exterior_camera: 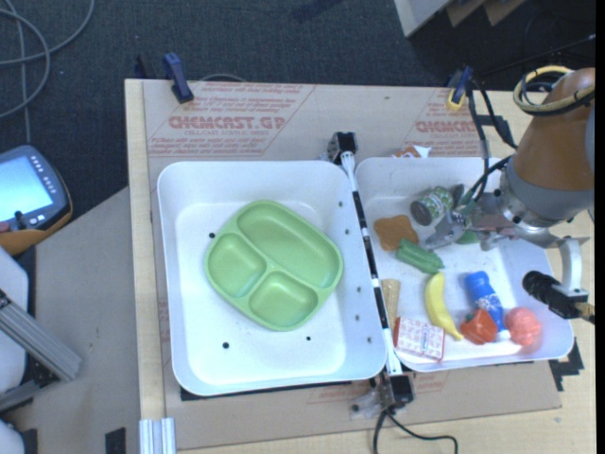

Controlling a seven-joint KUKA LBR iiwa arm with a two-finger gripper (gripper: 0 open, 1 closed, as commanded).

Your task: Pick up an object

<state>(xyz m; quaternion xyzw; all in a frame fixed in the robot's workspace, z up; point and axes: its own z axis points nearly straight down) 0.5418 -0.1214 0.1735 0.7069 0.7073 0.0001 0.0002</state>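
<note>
The right bin (558,353) holds several small objects. A green and silver can (432,204) lies at its upper left, with a brown flat piece (393,231) and a green vegetable (419,256) just below it. Lower down are a yellow banana (438,305), a blue bottle (483,293), a red item (479,326), a pink-orange ball (524,327) and a red and white packet (419,339). My gripper (456,227) hangs low over the bin, right beside the can and above the green vegetable. Nothing is visibly held.
The left bin (180,282) holds a green divided plate (274,264). The raised divider (364,253) between the bins runs just left of the brown piece. A black fitting (553,293) on the arm sticks out over the bin's right side. Blue clamps (176,76) sit at the bench's far edge.
</note>
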